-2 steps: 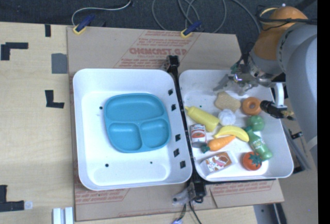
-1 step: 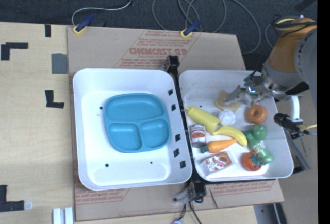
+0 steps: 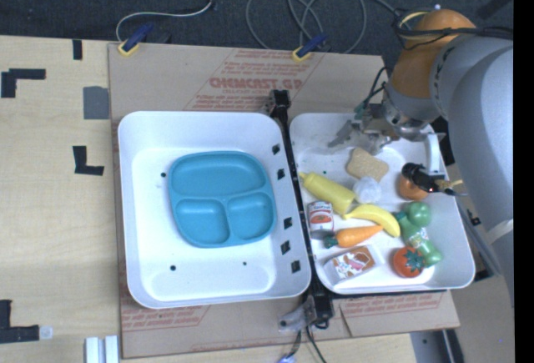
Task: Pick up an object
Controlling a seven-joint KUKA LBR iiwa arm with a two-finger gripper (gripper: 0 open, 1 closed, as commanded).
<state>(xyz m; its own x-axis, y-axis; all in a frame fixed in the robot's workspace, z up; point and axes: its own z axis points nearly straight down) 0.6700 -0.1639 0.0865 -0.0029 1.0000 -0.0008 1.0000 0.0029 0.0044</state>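
Jaws spread apart with nothing between them: that is how my gripper (image 3: 360,134) hangs, just behind the tan bread slice (image 3: 368,163) in the right bin (image 3: 463,265). Beside that bread, toward the left bin (image 3: 138,186), lies a yellow bottle (image 3: 328,190). Nearer the camera than the bread sits a banana (image 3: 376,217), then a carrot (image 3: 359,234).

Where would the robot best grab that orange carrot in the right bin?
Probably from straight above, tool closing across the carrot's thick middle. It lies flat and tapers, so the middle gives the surest hold. The banana lies close above it and a flat packet below, leaving little room.
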